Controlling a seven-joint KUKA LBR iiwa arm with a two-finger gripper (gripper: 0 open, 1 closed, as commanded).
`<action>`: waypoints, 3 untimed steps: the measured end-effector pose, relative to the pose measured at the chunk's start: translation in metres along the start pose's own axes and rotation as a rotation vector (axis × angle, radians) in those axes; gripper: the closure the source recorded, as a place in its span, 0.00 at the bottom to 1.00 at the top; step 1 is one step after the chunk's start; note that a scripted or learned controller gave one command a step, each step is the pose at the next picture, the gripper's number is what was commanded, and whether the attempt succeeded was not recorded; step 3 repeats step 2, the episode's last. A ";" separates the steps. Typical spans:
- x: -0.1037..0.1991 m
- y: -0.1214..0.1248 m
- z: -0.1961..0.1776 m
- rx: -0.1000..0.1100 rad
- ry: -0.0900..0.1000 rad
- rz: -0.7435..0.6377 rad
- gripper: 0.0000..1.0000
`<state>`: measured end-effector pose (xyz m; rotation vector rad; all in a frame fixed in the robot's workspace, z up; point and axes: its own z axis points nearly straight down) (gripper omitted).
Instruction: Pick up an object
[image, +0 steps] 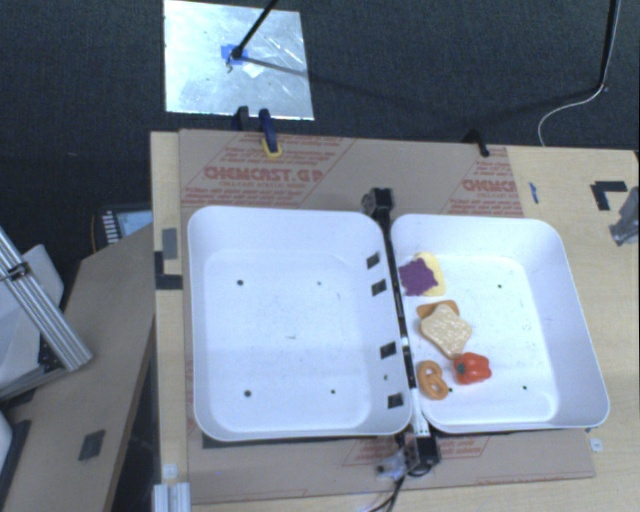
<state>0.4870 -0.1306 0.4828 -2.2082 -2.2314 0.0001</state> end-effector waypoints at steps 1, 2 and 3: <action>-0.080 -0.002 -0.056 -0.011 -0.008 0.016 1.00; -0.016 0.000 -0.053 -0.005 -0.001 0.001 1.00; -0.016 0.000 -0.053 -0.005 -0.001 0.001 1.00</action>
